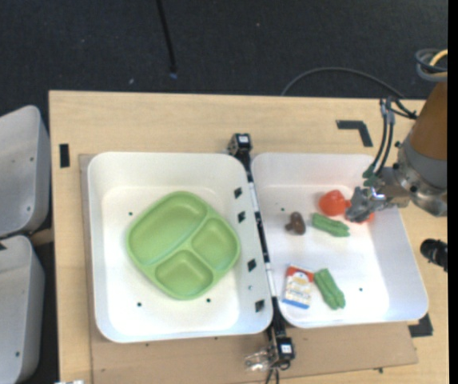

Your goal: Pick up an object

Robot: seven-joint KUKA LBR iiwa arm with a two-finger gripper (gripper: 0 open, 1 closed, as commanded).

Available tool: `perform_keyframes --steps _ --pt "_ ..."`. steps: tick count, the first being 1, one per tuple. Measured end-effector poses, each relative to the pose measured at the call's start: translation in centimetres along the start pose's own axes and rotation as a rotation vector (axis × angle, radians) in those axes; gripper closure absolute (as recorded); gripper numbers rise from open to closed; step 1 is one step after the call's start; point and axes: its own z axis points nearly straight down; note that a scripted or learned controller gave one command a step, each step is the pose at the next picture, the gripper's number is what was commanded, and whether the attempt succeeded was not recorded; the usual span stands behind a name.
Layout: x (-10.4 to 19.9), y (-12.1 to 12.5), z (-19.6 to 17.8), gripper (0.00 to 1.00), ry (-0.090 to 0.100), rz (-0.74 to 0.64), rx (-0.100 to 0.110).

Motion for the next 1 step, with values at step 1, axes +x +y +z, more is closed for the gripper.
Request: perform_keyframes --steps 1 --pt "5.26 0.14 -0.45 1.00 0.003 -0.004 0.003"
